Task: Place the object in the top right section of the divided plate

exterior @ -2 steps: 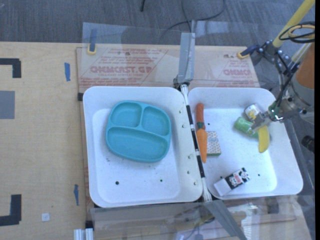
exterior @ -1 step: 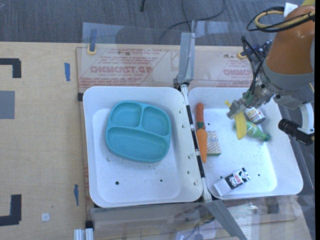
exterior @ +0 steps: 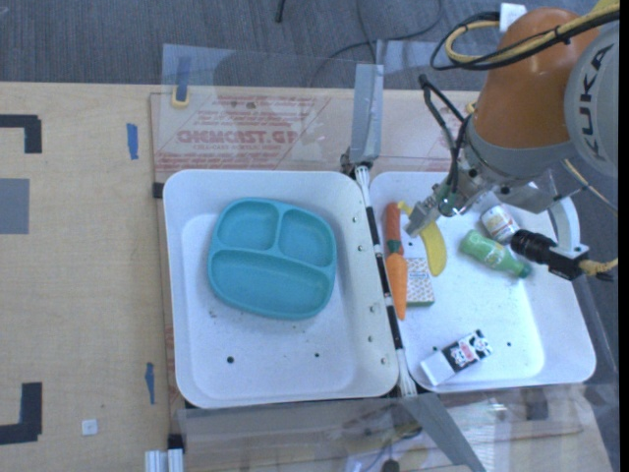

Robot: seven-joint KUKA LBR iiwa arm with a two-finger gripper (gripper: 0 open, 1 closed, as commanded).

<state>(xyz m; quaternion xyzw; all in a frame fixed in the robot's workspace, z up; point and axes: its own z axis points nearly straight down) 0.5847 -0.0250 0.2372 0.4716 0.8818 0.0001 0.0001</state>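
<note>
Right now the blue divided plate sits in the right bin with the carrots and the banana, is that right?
Not quite. The camera view shows the blue divided plate alone in the left bin. The carrots and the banana do lie in the right bin.

arm [exterior: 550, 77]: cut off by my top and right edges | banana [exterior: 432, 249]: upper end hidden, perhaps under the wrist | jaws: unreadable
</note>
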